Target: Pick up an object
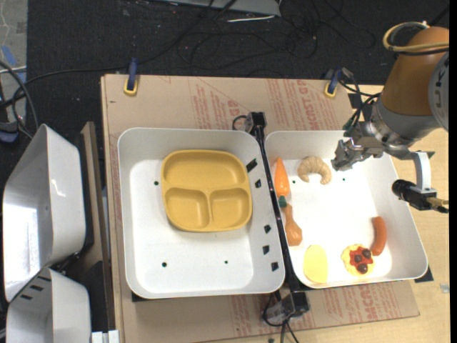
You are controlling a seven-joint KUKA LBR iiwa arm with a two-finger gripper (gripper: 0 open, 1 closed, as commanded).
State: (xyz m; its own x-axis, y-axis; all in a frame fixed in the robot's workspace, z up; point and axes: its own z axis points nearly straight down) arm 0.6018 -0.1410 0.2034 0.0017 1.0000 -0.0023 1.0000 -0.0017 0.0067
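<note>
You are working in a robotics lab, not a home: the table (214,91) is a raw printed board held by yellow clamps (131,84), loose black cables (214,34) trail over dark flooring (64,27), and toy food sits in two white bins (136,263).

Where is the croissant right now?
The croissant lies near the top of the right bin, just right of the carrot, with the gripper close on its right.
</note>
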